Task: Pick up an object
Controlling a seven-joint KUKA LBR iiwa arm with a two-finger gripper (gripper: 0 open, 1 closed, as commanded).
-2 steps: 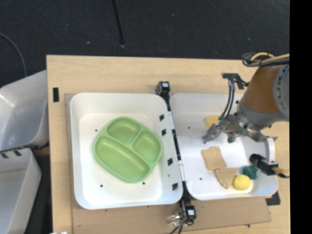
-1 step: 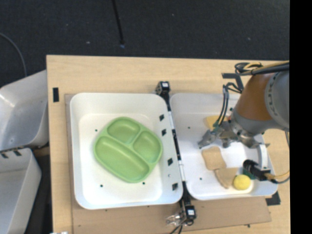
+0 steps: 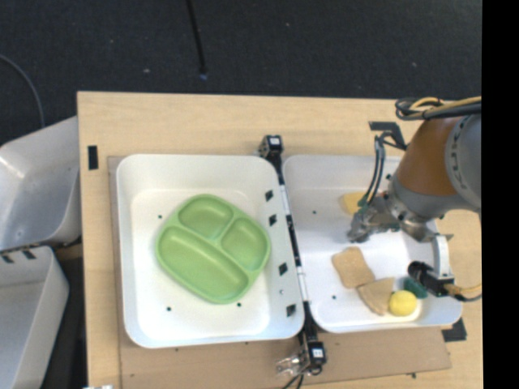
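In the right bin: the loose objects lie toward its near and right side
Tan pieces: a flat, rounded-square tan slice like bread, matte; a second tan wedge just beside it, nearer the front rim
Yellow ball: small, round, smooth yellow ball touching the wedge at the bin's front right
Green object: small dark green thing just above the ball, shape too small to tell
Pale yellow object: a soft-looking yellow lump near the bin's middle, partly hidden by the arm
Gripper: gripper hangs low over the right bin between the yellow lump and the tan slice; whether it is open or closed I cannot tell
Arm: grey with orange band, cables trailing
Left bin: shallow white bin with a glossy green, rounded divided plate, three compartments
Table: pale wood table
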